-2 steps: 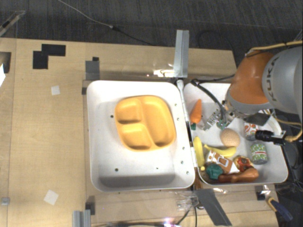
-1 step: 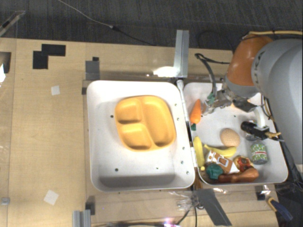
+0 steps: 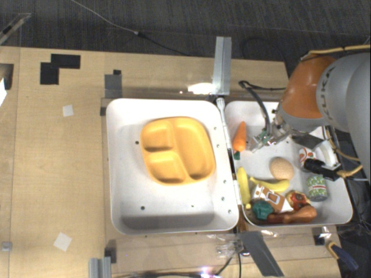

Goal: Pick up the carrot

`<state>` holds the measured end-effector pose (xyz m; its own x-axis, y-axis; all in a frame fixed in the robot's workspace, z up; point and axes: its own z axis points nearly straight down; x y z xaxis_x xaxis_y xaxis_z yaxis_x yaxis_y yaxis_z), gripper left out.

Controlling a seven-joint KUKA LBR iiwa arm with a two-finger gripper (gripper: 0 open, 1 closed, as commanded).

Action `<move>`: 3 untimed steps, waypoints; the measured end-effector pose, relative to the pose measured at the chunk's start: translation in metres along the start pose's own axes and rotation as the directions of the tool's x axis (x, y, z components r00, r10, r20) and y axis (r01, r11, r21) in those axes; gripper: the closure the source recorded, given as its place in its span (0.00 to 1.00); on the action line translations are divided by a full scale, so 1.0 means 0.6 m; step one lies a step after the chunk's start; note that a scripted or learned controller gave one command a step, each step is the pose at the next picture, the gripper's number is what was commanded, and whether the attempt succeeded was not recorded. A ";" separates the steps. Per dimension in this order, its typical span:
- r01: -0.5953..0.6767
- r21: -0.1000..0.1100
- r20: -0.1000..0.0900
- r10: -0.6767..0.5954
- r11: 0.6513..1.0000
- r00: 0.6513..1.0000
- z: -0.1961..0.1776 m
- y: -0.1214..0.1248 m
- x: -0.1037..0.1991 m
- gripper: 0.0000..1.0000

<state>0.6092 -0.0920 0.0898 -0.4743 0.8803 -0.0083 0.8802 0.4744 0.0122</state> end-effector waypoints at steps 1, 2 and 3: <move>-0.007 0.002 -0.001 0.007 1.000 1.000 0.003 0.065 -0.030 0.00; 0.160 0.001 -0.001 -0.160 0.987 0.987 0.001 0.018 -0.008 0.00; -0.145 -0.002 0.000 0.145 0.989 0.989 -0.001 -0.026 0.019 0.00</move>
<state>0.5902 -0.0890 0.0902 -0.3420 0.9397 -0.0068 0.9395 0.3421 0.0154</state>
